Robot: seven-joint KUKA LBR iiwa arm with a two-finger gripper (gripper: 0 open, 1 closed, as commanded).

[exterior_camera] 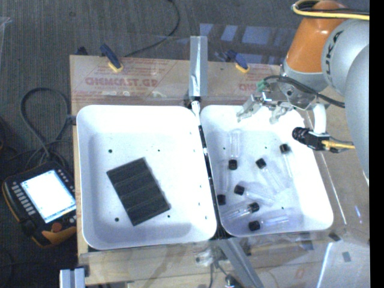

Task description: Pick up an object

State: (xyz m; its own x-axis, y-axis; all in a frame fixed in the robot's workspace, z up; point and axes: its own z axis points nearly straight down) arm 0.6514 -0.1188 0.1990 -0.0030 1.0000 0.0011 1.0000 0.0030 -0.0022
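vials [258, 188] lie scattered in the right bin [324, 212], below the open, empty gripper [262, 108] near its back edge.

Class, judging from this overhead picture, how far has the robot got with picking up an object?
Nothing looks picked yet. The gripper hangs open above the far edge of the right bin, with nothing between its fingers. The clear vials lie in that bin; the black ridged block lies in the left bin. Descent, grasp and lift remain.
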